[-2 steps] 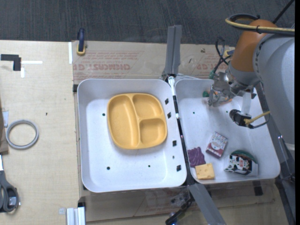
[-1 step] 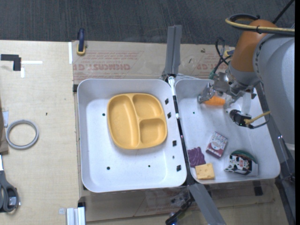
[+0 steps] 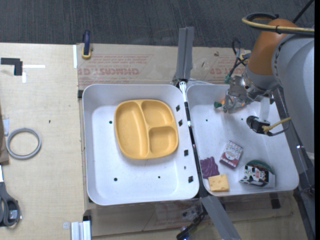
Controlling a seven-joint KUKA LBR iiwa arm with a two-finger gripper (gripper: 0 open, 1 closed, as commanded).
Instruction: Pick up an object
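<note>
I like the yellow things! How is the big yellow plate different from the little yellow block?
The plate is large with three hollows; the block is small and solid. The plate lies in the left bin; the block lies in the right bin, at its front corner, beside a purple scrap. Both are yellowish.

Printed lettering is carried by the cardboard sheet (image 3: 125, 66) laid behind the two bins: red block characters, seen upside down and mirrored, not legible as words. A printed design is borne by the small pink packet (image 3: 231, 154) in the right bin, its wording too small to be read. No other text, number or sign can be made out.
</note>
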